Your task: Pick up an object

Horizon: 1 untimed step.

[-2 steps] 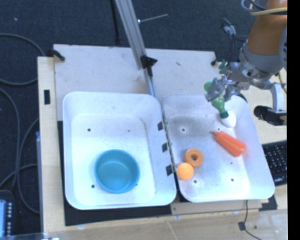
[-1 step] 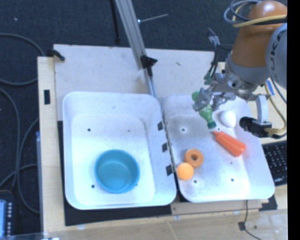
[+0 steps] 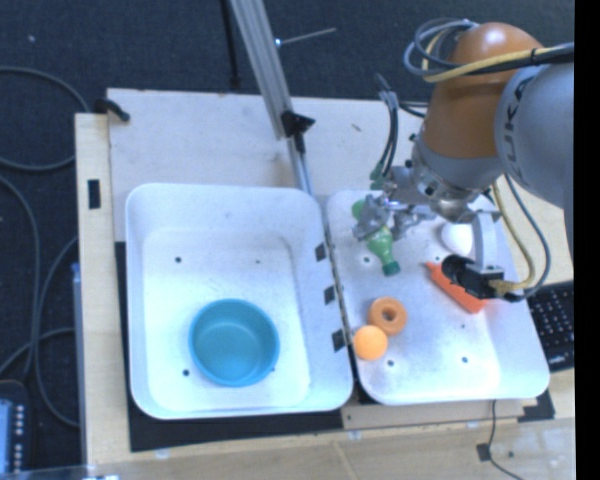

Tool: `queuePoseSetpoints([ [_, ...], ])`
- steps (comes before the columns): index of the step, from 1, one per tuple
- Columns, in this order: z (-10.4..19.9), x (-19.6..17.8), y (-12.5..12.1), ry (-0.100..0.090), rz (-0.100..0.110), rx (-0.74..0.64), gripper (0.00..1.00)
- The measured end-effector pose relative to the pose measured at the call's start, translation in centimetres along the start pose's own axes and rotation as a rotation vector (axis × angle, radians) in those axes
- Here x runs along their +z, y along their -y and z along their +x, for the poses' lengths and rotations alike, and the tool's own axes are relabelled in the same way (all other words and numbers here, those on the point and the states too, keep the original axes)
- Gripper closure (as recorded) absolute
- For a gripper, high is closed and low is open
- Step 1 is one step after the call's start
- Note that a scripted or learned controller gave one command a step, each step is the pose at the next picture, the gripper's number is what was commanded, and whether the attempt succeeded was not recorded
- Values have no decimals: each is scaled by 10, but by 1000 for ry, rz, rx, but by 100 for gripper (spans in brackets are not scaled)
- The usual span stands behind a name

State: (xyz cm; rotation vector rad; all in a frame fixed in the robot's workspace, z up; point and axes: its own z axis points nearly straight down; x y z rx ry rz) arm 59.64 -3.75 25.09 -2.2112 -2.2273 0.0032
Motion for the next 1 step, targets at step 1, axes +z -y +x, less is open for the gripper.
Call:
queuePoseSetpoints([
  [1, 58, -4, 18, -2, 0, -2, 100],
])
